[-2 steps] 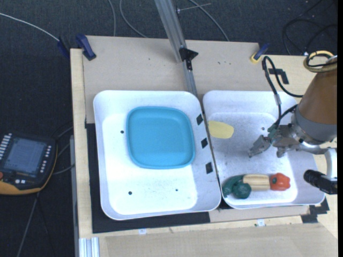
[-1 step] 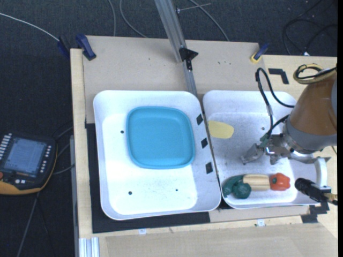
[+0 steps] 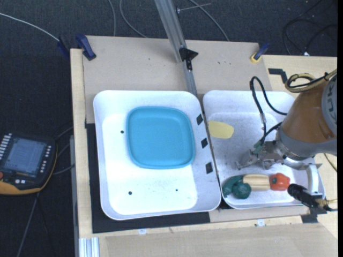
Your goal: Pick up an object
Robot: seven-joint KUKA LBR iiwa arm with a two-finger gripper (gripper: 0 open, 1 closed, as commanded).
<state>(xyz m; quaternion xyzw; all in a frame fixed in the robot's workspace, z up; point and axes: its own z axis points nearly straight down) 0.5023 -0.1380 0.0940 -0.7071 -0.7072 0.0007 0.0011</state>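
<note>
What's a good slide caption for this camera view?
Arm's end effector above right bin near toy; blue plate in left bin.

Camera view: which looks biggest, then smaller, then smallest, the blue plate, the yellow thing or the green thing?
1. Blue plate, by far the biggest.
2. Yellow thing and green thing look about alike; too close to rank.

A plate (image 3: 161,137) lies in the left bin (image 3: 107,159) (three small objects (image 3: 252,184) in the right bin (image 3: 236,111)).

Slanted overhead view (both bins (image 3: 107,143))
</note>
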